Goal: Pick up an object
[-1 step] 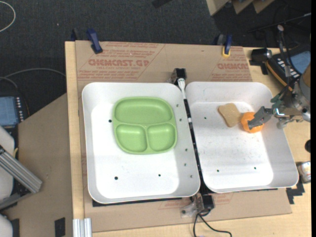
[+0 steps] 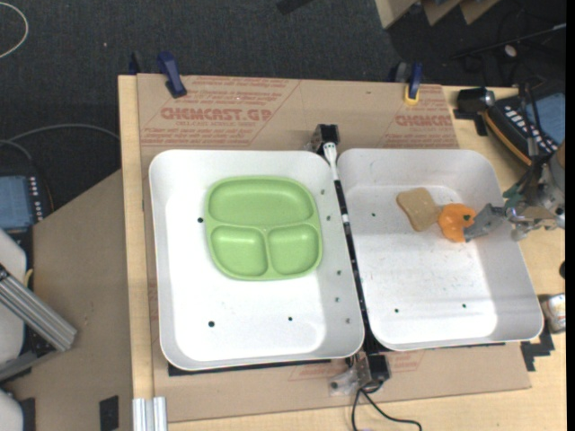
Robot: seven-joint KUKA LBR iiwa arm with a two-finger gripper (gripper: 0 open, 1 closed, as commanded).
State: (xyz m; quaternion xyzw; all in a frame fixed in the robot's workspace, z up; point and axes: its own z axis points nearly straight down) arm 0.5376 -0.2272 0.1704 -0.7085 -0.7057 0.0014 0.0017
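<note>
The hand [image 2: 485,220], at the frame's right edge, touches the small orange round object [image 2: 455,222] in the right shallow white bin [image 2: 431,303]; whether it grips cannot be told. The left white bin [image 2: 180,312] holds a green three-compartment plastic tray [image 2: 263,227]. A tan flat piece [image 2: 417,208] lies beside the orange object.

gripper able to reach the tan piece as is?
Probably yes, but not straight in: the gripper sits at the orange object, which lies touching the tan piece on the gripper's side. From above looks free.
</note>
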